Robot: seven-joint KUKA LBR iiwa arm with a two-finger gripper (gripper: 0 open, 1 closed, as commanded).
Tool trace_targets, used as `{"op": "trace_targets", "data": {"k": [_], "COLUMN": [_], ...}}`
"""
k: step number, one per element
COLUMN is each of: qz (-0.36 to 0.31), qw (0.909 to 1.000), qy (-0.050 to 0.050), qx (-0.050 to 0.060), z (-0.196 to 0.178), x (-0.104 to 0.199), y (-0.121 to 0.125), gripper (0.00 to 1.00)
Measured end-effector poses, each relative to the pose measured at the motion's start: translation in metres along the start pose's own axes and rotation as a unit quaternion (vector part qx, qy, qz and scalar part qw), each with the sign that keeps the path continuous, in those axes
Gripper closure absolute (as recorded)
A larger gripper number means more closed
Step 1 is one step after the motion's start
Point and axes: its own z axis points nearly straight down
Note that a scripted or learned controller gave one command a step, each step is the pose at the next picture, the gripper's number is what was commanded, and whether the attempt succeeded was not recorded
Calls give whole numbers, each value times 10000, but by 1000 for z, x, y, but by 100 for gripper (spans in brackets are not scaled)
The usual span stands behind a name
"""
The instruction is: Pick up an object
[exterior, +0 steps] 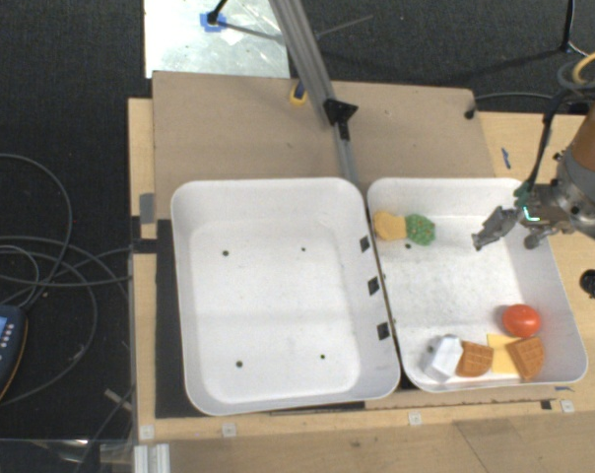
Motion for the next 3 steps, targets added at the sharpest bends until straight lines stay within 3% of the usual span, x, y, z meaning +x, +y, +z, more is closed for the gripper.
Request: {"op": "trace_targets", "data": {"k": [1, 3], "qz": [6, 18], "qw": [10000, 10000], "qy": [-5, 0], "qx": [-19, 7], "z": [-2, 114], "x": [0, 3], "y": [1, 13], "gripper": [0, 0]}}
